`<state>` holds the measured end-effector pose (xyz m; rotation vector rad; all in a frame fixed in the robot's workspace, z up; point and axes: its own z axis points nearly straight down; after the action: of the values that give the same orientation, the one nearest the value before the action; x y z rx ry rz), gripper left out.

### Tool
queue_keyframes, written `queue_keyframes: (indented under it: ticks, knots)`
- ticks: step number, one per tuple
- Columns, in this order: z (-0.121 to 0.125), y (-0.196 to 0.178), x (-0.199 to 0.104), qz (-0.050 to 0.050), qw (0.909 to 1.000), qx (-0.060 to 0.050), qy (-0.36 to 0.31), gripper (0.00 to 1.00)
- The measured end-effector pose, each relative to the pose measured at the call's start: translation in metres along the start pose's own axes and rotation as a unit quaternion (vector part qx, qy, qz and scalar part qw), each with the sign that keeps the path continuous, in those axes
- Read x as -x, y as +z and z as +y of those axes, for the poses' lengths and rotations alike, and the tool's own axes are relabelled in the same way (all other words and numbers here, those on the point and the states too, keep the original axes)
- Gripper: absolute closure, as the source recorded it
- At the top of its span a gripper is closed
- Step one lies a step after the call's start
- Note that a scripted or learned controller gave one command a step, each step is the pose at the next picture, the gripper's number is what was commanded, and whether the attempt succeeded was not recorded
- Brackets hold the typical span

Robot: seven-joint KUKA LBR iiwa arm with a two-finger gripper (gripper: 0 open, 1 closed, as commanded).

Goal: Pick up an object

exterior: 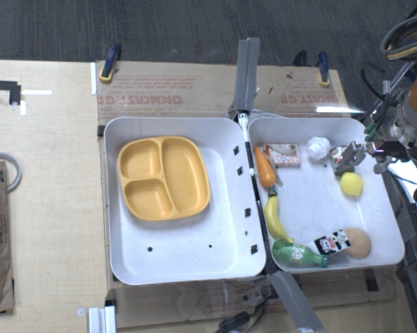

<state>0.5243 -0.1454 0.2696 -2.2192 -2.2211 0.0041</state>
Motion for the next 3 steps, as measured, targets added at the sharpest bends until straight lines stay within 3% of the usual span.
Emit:
queue_keyframes:
  ticks: [1, 2, 3]
  knots:
    - [0.009, 0.178, -0.037, 0.0, 0.9992, 0.001, 0.039, 0.0]
    - [-0.047, 0.179, -0.043, 0.0, 0.9993, 0.0, 0.036, 0.0]
    - [0.029, 0.178, -0.041, 0.0, 0.997, 0.001, 0.077, 0.0]
